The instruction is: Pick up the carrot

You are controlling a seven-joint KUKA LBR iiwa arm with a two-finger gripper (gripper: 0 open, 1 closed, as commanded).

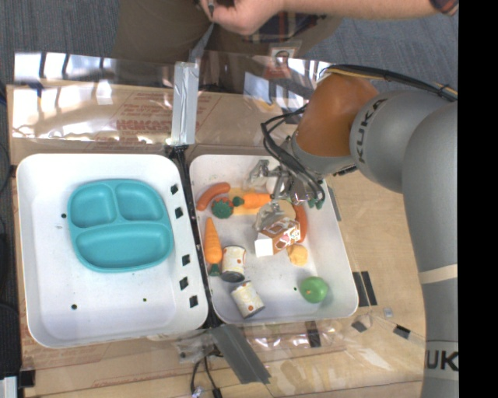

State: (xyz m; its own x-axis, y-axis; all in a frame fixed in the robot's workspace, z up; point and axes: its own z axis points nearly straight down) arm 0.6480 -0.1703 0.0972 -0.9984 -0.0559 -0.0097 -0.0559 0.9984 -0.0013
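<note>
A grey arm [405, 132] with an orange band reaches from the right over the right bin [342, 264], its gripper [278, 186] hanging low above the bin's upper middle. Whether the gripper is released or clenched cannot be told from this angle; nothing is seen caught in it.

Just left of the gripper, and partly under it, lies one carrot [250, 203], stretched across the bin with a small green piece [223, 208] at its left end. A second carrot [212, 242] lies lower left of the gripper, lengthwise along the bin's left wall, its green top toward the near edge. Up and left of the gripper, beside the first carrot, rests a reddish sausage [212, 195].

Directly below the gripper sits a small brown-and-white carton [278, 229], with a white cube [264, 248] touching its lower left and a yellow-orange lump [298, 254] at its lower right. Two small cans [233, 262] [247, 298] lie farther below and to the left; a green lime [314, 290] rests below and slightly right.

Well to the left of the gripper, the left bin [47, 311] holds a teal divided tray [120, 224]. A person's hand [237, 14] shows at the top edge, beyond the bins.
</note>
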